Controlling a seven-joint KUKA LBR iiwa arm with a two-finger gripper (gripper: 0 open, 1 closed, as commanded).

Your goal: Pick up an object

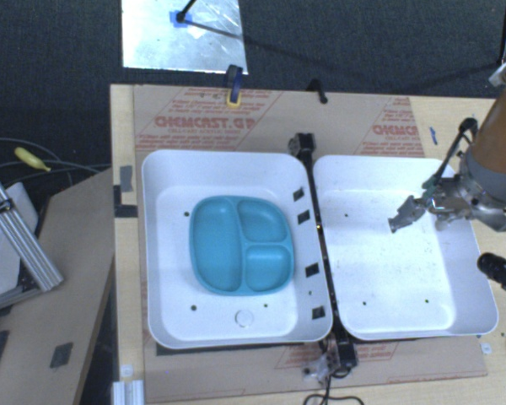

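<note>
Plate (239, 245), a blue divided one and the likeliest thing to pick, lay flat in the left bin (164, 226), while the end effector (402, 218) hung well right of that plate over the right bin (388, 310), holding nothing visible, finger state impossible to tell.

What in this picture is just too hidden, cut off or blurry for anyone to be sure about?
- Gripper, camera view: small and blurred, so open or shut is unclear.
- Arm: cut off by the right edge.
- Small round thing in the left bin, below the blue divided plate: too small to identify.
- Right bin: its right side sits under the arm.
</note>
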